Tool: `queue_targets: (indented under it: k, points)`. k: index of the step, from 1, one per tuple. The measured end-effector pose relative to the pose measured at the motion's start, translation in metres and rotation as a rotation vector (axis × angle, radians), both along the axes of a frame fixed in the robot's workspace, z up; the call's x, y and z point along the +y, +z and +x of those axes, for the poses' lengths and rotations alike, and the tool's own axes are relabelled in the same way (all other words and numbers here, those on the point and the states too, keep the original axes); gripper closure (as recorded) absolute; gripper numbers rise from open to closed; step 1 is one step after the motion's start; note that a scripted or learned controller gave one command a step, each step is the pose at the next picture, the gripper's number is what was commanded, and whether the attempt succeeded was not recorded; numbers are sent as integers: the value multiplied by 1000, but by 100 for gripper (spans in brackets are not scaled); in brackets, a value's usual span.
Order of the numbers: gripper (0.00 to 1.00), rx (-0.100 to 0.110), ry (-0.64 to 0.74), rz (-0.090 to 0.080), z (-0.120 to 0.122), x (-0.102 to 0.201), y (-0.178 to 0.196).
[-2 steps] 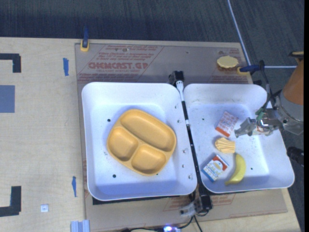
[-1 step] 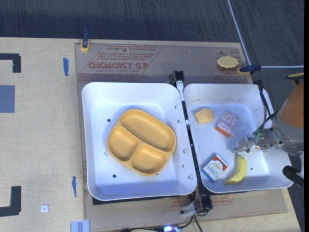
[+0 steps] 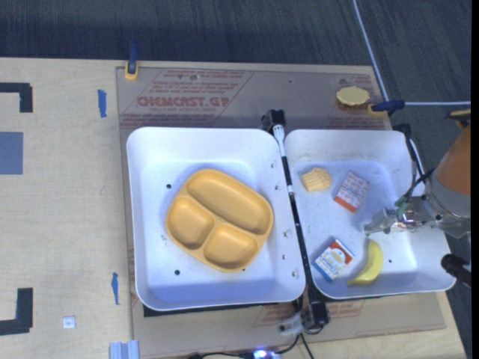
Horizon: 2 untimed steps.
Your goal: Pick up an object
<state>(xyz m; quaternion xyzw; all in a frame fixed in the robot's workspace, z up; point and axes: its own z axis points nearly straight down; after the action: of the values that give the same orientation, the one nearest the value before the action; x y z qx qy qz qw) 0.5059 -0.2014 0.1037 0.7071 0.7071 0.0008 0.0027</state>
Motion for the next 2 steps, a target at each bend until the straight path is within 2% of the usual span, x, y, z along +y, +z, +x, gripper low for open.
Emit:
queue_targets:
  k: [1, 2]
  points:
    - [100, 3, 2, 2, 13, 61, 29]
    - [100, 5, 2, 3, -19, 112, 81]
